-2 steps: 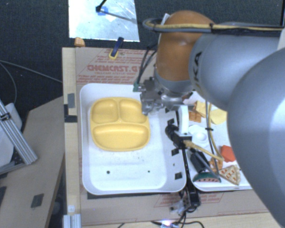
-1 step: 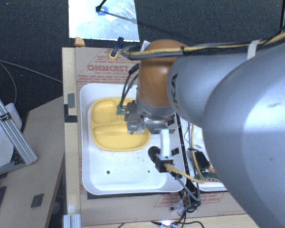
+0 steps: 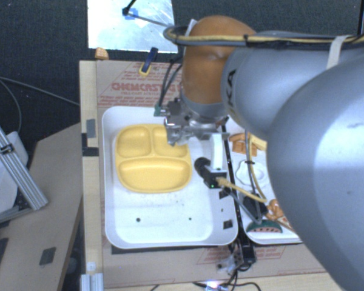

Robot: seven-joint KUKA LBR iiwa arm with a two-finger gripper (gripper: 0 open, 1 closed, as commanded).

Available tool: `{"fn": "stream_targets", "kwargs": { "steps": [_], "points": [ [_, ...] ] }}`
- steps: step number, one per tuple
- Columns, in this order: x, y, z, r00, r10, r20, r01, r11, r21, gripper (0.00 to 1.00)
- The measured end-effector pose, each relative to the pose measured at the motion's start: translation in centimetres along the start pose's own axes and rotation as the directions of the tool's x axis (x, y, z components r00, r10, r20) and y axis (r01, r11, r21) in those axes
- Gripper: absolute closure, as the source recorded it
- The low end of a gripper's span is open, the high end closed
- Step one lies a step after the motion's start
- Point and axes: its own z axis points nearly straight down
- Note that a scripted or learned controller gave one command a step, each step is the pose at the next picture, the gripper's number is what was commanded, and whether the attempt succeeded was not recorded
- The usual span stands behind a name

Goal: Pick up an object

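Our gripper (image 3: 177,133) hangs low over the upper right compartment of the yellow divided plate (image 3: 148,171), at or just above its surface, and we cannot tell how far open it is or whether it has hold of anything. We see the plate lying flat in the upper half of the left bin (image 3: 170,220), whose lower half shows bare white floor with a few dark specks. The grey arm (image 3: 303,132) covers much of the right bin (image 3: 259,176), its orange band (image 3: 209,59) above the wrist. In the right bin we make out a watermelon-slice toy (image 3: 262,226) near the front edge, a small brown thing (image 3: 273,209) just above it, and an orange thing (image 3: 238,142) further back. Both bins rest on printed cardboard (image 3: 133,86).
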Motion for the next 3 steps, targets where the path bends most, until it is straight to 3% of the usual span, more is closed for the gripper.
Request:
{"fn": "stream_targets", "kwargs": {
  "steps": [1, 2, 3],
  "points": [
    [-0.5, 6.5, 7.8, 1.000, 0.001, 0.001, -0.001, 1.000, 0.006, 1.00],
    [-6.5, 4.6, 0.2, 1.000, 0.007, 0.002, -0.007, 1.000, 0.000, 1.00],
    [0.9, 1.5, 1.3, 1.000, -0.006, -0.002, 0.006, 1.000, 0.007, 1.00]
  ]
}}
